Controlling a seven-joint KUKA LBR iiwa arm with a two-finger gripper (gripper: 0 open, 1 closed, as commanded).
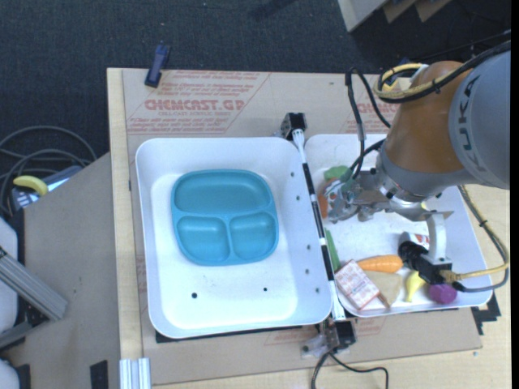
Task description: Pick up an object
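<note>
1. Nearest the lens, at the bottom of the frame: the front edge of the desk, then a pink-and-white packet in the lower left corner of the right bin.
2. Just right of the packet, close together along that bin's lower edge: toy carrot, yellow piece, purple piece.
3. Pincer sits low in the upper left of the right bin. Cannot tell whether it is released or clenched; nothing seen held.
4. Likely target: small orange-red piece just left of the pincer, close against the bin's left wall. Green piece lies just above it.
5. Handling, as a judgement: small toy, probably light, stiff and a little slick. Best taken across its narrow width.
6. In the way: the wall leaves little room on that side, and the green piece crowds the upper side.
7. Left bin holds a blue divided plate, well apart from the work; no hindrance.
</note>
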